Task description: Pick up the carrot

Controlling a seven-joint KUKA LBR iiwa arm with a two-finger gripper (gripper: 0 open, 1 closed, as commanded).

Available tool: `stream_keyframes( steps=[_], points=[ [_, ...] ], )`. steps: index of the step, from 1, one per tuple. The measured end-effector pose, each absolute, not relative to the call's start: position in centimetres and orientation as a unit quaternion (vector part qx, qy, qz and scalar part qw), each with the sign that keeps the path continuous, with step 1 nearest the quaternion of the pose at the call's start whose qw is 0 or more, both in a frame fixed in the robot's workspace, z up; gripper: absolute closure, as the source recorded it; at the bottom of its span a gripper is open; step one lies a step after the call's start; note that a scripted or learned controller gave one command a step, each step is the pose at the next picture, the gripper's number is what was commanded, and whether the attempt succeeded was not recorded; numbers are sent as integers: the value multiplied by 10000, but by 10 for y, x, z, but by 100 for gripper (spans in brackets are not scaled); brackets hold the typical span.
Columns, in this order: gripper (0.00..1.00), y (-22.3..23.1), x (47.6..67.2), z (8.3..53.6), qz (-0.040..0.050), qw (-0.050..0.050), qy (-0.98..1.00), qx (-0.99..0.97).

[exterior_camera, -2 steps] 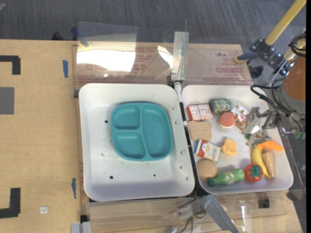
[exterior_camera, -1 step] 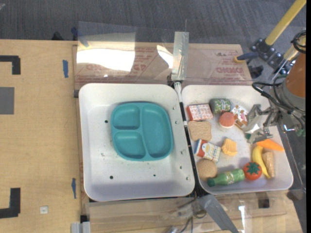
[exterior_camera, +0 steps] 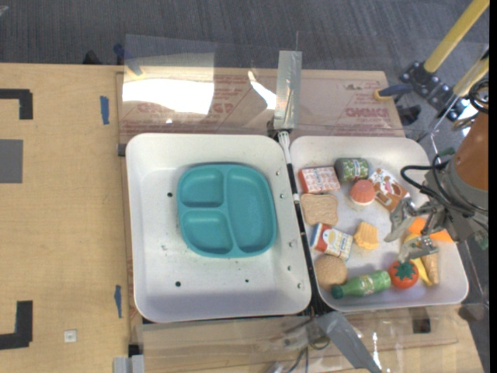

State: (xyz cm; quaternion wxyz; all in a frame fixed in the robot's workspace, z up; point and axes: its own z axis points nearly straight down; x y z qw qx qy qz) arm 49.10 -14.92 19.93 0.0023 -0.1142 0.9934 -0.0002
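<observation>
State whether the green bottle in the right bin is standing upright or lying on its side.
Lying on its side. The green bottle stretches lengthwise along the right bin's floor, beside the tomato.

Robot arm [exterior_camera: 474, 162] at the right edge of the camera view: a rounded orange band, with darker grey housing beneath it at the wrist. Black cables [exterior_camera: 419, 181] loop out from the wrist on its left side. The two-finger gripper [exterior_camera: 411, 235] is of bare grey metal, with slender angular fingers [exterior_camera: 400, 224].

teal divided plate [exterior_camera: 227, 210], white bins [exterior_camera: 147, 208], orange carrot [exterior_camera: 422, 228], green bottle [exterior_camera: 362, 284], red tomato [exterior_camera: 404, 274]
</observation>
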Motion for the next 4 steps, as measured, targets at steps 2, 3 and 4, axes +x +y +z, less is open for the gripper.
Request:
stream_keyframes(
  steps=[2, 3, 4],
  points=[
    [100, -123, 494, 224, -17, 85, 9791, -2034],
    [100, -123, 497, 235, -24, 126, 9792, -2026],
    [100, -104, 520, 226, -2, 36, 9529, -3031]
  ],
)
